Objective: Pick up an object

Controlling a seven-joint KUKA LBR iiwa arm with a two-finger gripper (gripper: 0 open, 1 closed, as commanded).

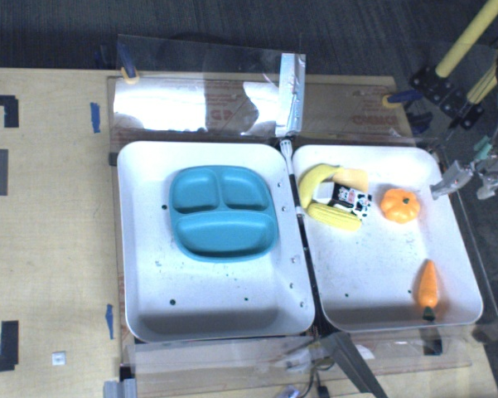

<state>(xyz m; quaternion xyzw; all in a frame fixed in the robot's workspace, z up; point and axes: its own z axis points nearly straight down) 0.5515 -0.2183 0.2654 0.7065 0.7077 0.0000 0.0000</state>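
Observation:
The right bin holds a yellow banana curled around a small black-and-white box. A pale yellow block lies just behind that box. An orange pumpkin-like toy sits to the right of them, and a carrot lies near the bin's front right corner. My gripper hangs over the right bin's far right rim, partly cut off, to the right of the orange toy and apart from every object. Nothing is seen in it.
The left bin carries a blue divided plate in its middle. A clear plastic sheet stands behind the left bin. Yellow poles and black clamps crowd the far right corner. The bench's wooden top stretches to the left.

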